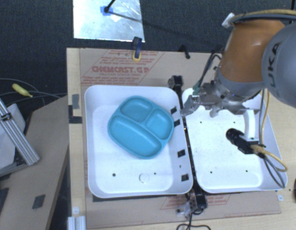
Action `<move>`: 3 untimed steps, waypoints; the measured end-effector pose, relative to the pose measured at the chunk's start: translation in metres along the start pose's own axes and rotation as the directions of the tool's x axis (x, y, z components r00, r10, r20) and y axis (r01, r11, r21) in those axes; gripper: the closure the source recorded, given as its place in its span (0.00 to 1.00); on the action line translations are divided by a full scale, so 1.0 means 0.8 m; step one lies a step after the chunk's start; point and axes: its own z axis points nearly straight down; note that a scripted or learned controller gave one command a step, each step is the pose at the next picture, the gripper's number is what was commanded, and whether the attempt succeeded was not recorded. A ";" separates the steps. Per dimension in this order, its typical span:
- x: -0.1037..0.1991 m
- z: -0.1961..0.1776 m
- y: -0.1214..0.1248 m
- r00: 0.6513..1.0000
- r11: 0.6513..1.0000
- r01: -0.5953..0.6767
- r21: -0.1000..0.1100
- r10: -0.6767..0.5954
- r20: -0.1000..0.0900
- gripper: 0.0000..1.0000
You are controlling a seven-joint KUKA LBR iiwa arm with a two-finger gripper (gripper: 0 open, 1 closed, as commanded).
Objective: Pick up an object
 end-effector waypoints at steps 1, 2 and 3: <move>0.095 -0.138 0.064 1.000 1.000 0.000 -0.008 0.000 0.000 0.00; 0.174 -0.140 -0.003 1.000 1.000 -0.001 0.009 0.001 0.001 0.00; 0.270 -0.186 -0.040 1.000 1.000 0.001 0.006 -0.001 -0.001 0.00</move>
